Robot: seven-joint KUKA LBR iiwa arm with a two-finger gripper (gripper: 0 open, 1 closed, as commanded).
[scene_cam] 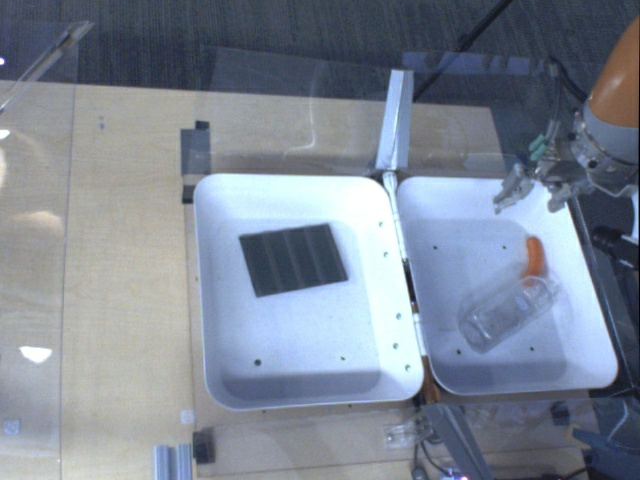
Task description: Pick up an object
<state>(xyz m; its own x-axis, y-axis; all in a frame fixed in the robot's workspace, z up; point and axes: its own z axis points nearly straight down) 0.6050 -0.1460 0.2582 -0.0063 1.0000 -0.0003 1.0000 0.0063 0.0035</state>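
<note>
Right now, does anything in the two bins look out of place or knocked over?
The clear plastic bottle lies on its side, at a slant, in the right bin, its orange cap toward the far rim. The dark ribbed pad in the left bin lies flat, slightly askew.

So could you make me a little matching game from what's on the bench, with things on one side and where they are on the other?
Things:
1. dark ridged mat
2. clear plastic bottle
3. hand
4. metal post

Places:
A. above the right bin's far edge
B. standing behind where the two bins meet
C. lying flat in the left bin
D. lying on its side in the right bin

Pairs: 1-C, 2-D, 3-A, 4-B
</note>
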